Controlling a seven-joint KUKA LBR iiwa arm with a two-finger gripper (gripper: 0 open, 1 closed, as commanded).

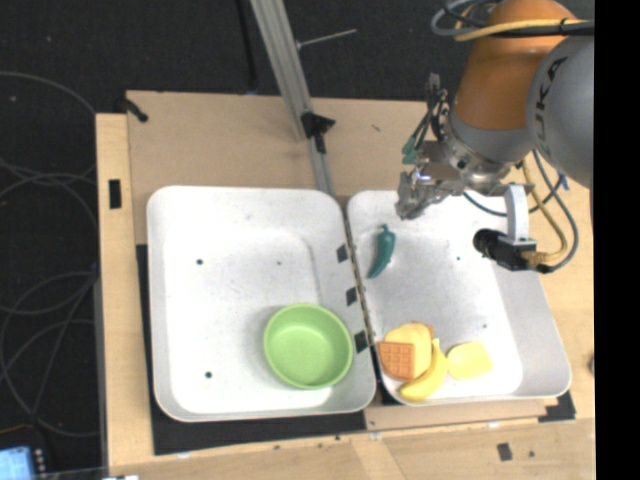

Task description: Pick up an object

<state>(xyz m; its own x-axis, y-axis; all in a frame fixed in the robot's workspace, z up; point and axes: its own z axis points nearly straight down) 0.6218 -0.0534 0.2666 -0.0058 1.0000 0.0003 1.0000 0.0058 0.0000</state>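
While my gripper point(410, 206) hangs over the far-left corner of the right bin point(500, 298), I can't tell its state from this angle. Nothing visible in it. Teal toy pepper point(381, 251) lies just below it, by the divider w/ the left bin point(230, 258). Near edge of right bin: waffle piece point(399, 357), banana point(430, 376), yellow lemon-like pc point(468, 361), bunched together. Green bowl point(307, 345) sits in left bin's near-right corner.

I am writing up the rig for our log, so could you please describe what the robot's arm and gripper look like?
The arm is grey with a rounded orange band above the wrist. Yellow and pale cables loop over the orange part, and dark cables hang beside the wrist. The small metallic grey gripper sits under a cluster of thin wires.
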